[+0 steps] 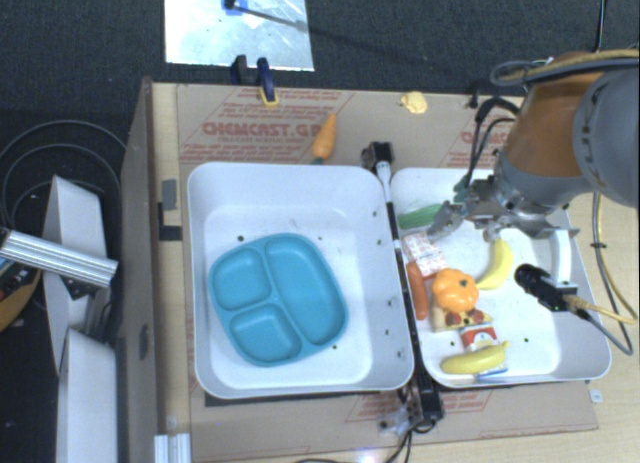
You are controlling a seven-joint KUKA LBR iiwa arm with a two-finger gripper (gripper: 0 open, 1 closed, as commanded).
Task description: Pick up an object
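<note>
- Arm point(575, 126): one, grey, with an orange band above the wrist; enters from the view's right edge and reaches leftward.
- Wrist: grey housing bent downward, cables looped around it.
- Gripper point(462, 213): at the arm's left end, pointing down and left; state of the jaws unclear.

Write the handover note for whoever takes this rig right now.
Gripper: over the right bin, near its upper left; nothing seen held.
Right bin: two bananas, an orange pumpkin-like toy, a carrot, a green item, small packets.
Left bin: blue divided tray.
Done: nothing lifted yet.
Left: grasp and lift one object.
</note>
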